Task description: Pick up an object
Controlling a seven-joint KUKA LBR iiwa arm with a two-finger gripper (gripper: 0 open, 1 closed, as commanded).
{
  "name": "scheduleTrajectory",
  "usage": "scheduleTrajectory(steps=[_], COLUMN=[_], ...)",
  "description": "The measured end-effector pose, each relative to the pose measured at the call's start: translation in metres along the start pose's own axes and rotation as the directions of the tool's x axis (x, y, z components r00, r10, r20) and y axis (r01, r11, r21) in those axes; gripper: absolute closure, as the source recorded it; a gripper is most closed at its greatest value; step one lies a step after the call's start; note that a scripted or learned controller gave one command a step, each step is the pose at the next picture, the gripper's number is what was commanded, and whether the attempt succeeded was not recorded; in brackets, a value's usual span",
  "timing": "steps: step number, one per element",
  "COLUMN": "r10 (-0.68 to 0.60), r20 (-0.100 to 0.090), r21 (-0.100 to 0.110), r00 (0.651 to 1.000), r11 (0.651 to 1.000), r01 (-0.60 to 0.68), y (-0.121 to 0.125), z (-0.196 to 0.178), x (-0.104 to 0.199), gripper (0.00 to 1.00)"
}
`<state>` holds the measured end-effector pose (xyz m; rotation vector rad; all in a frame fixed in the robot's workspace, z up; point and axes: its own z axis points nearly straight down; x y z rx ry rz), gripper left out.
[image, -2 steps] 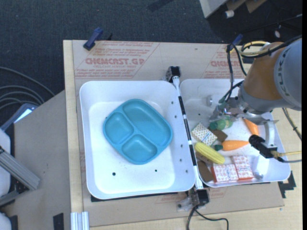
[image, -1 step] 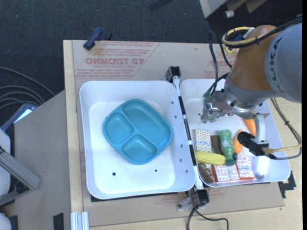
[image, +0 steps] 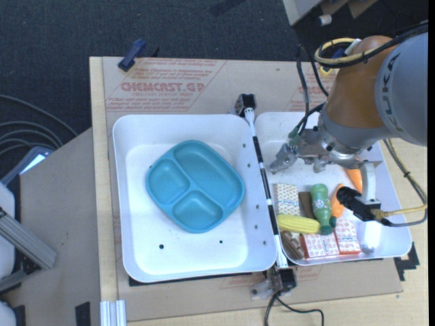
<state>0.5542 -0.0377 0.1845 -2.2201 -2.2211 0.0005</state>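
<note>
In the camera view, the pincer [image: 282,160] is seen over the upper left part of the right bin [image: 401,240], close to the divide between the two bins. Its metal fingers [image: 279,163] are spread apart, and nothing is seen between them; whether the tips touch the bin floor cannot be told.

The objects lie in the lower part of the right bin, apart from the pincer. A green bottle [image: 321,207] is laid with its long axis running roughly top to bottom of the view, slightly slanted, its dark cap toward the top. A yellow corn cob [image: 298,223] is laid across, its long axis near level, its right end touching the bottle. A patterned packet [image: 287,198] is seen just above the corn, and red and white boxes [image: 329,242] just below it. An orange piece [image: 354,178] is partly hidden beside the arm.

The grey arm [image: 401,94] is brought in from the right, its orange band [image: 353,90] above the wrist, and the wrist is bent down toward the left.

A blue divided plate [image: 195,185] lies in the left bin [image: 129,202]. Both bins are carried by the desk [image: 177,87].
</note>
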Motion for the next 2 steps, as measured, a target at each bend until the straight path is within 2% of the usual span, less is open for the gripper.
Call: scheduleTrajectory(steps=[1,2], r10=[0.001,0.000], r20=[0.000,-0.002], r21=[0.002,-0.007], r00=[1.000,1.000], r11=[1.000,1.000], r01=[-0.001,0.000], y=[-0.013,-0.021], z=[0.057,0.096], x=[-0.058,-0.061], gripper=[0.00,0.00])
